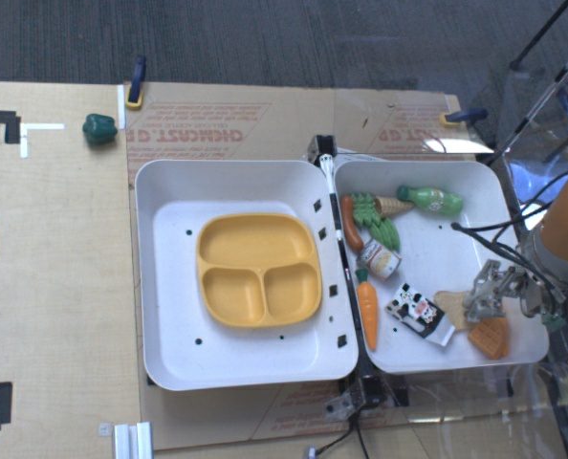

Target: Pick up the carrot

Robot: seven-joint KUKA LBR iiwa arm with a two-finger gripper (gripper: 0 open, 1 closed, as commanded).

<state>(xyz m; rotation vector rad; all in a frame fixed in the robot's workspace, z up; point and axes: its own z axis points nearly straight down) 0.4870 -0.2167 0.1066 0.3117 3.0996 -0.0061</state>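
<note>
My pincer hung over the right bin, well apart from the carrot; its state I cannot tell.

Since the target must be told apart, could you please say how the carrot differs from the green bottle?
The carrot is orange and tapered; the green bottle is green and rounded. The carrot lies lengthwise along the right bin's left wall, near its front; the bottle lies crosswise near the back wall. Both lie flat, apart from the gripper.

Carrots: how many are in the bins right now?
1. The carrot lies against the left wall of the right bin, near its front. Clutter there could hide another.
</note>
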